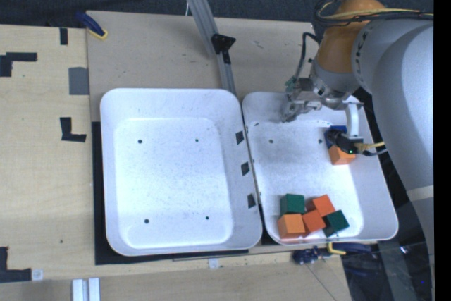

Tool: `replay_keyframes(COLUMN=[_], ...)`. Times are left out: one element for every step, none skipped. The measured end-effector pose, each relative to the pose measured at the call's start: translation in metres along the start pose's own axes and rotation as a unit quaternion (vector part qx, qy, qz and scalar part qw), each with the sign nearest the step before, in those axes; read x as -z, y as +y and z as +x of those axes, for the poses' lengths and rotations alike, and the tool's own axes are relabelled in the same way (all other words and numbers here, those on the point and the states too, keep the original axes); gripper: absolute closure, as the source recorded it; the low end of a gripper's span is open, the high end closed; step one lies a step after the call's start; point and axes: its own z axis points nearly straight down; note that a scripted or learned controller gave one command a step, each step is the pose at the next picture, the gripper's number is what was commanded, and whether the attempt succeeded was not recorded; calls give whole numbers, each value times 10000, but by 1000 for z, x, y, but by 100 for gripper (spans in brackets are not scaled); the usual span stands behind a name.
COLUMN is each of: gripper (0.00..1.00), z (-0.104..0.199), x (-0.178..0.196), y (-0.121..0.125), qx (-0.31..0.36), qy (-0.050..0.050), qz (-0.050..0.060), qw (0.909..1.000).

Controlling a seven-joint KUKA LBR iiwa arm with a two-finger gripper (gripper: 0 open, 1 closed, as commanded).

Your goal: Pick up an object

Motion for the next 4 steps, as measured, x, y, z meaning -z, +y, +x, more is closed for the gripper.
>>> replay_keyframes(gripper=[100,100,100,100], z=[6,7,10,49], x=[44,89,153,143], y=[0,7,12,-10], qx=[-7,-8,-7,1], qy=[5,2,-2,7], qz=[-27,-33,-46,2], qw=[10000,10000,10000,10000])
